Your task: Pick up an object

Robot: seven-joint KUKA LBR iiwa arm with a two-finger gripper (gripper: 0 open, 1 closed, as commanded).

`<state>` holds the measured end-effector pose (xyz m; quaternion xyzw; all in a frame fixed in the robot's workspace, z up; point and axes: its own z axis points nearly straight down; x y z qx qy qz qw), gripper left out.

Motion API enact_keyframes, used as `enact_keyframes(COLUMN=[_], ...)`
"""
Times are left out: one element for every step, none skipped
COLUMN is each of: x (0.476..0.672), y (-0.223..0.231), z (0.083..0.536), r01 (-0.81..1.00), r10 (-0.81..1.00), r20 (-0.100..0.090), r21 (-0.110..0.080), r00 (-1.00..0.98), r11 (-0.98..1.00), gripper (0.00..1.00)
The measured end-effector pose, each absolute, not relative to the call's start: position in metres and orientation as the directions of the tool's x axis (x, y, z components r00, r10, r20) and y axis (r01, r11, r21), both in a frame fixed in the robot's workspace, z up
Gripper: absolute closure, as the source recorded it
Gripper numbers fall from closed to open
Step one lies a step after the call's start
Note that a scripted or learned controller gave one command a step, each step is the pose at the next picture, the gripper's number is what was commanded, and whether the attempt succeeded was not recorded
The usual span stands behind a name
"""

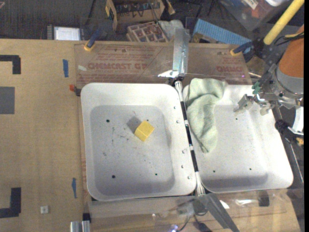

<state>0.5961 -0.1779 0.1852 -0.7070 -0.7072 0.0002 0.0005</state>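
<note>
A small yellow block (144,130) lies near the middle of the left bin (96,105). A pale green cloth (204,111) is crumpled along the left side of the right bin (270,173), its top lapping over the bin's far rim. My gripper (252,105) hangs over the far right part of the right bin, to the right of the cloth and apart from it. Its two fingers stand open with nothing between them.
The divider (187,139) where the two bins meet runs down the middle. A metal strip (180,52) stands behind the bins on a cardboard sheet (120,62). Cables and boxes clutter the area beyond the bench.
</note>
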Motion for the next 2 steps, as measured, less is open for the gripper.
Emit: enact_keyframes(x=[0.580, 0.611], y=[-0.132, -0.097], z=[0.135, 0.090], r01=[0.993, 0.957], r10=[0.993, 0.957], r20=[0.000, -0.003], r21=[-0.001, 0.007], r00=[-0.117, -0.291], r11=[0.117, 0.291], gripper=[0.00, 0.00])
